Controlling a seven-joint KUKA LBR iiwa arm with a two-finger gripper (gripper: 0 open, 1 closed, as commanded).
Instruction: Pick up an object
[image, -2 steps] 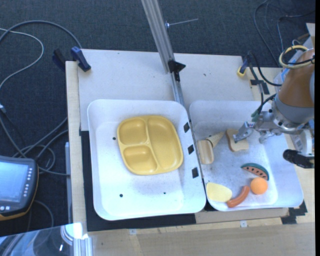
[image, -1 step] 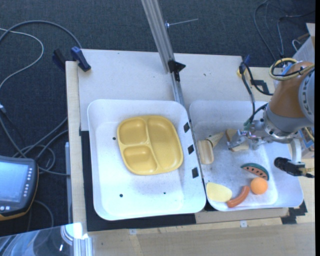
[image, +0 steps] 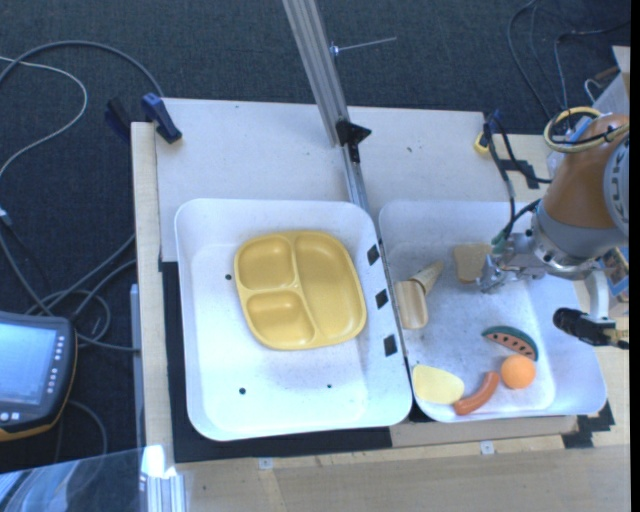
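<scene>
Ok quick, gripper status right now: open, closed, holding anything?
Gripper: cannot be told from this view. It sits low in the right bin beside a tan block; nothing visibly held.

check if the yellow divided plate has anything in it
Empty: all three compartments of the yellow divided plate show bare yellow plastic in the left white bin.

Hidden and cut-off parts at the two bins

The arm (image: 590, 190) is cut off by the right edge, so its upper part is not seen. The gripper (image: 490, 278) is too small and blurred for its finger state to be told, and the tan block (image: 470, 263) beside it is partly covered. The monitor (image: 30, 375) is cut by the left edge.
</scene>
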